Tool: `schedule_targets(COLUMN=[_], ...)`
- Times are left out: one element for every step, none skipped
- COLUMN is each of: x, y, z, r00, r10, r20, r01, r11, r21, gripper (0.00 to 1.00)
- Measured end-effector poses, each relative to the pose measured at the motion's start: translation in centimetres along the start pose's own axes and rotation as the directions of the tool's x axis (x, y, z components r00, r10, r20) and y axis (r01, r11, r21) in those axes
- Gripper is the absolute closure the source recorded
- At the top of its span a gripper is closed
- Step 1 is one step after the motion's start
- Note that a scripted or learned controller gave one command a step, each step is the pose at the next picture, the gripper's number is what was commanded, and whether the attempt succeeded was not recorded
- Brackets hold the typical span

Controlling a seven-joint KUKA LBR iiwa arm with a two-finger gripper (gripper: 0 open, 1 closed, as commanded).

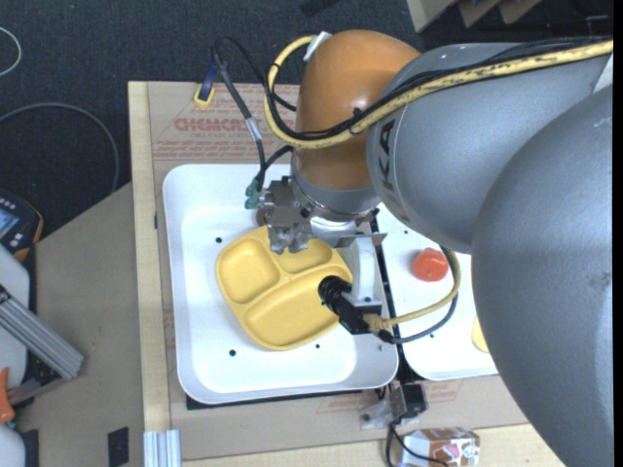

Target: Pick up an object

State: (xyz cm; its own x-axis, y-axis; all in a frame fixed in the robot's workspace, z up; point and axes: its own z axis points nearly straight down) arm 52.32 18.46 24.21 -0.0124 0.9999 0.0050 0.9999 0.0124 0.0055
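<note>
One yellow tray (277, 295) under gripper (285, 236).

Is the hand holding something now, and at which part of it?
It cannot be told: the hand sits at the top rim of the yellow divided tray, with no clear grip.

Two shallow white bins sit side by side on the bench: the left bin (195, 290) and the right bin (438, 353), which the arm partly covers. The left bin holds one yellow divided tray (268, 300). The right bin shows one small orange-red object (428, 264) and one yellow item (480, 334) at the arm's edge, mostly hidden.
</note>
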Motion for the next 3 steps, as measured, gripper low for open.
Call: schedule_targets(x=[-3.8,-6.1,2.9], y=[-3.6,-4.3,-4.3], z=[-7.3,-16.4,-22.1], r00=[1.0,1.0,1.0], r10=[0.015,0.013,0.002], r20=[0.003,0.002,0.0], r01=[-0.015,-0.013,-0.002], r11=[1.0,1.0,1.0], r21=[0.0,-0.006,-0.003], gripper=[1.0,1.0,1.0])
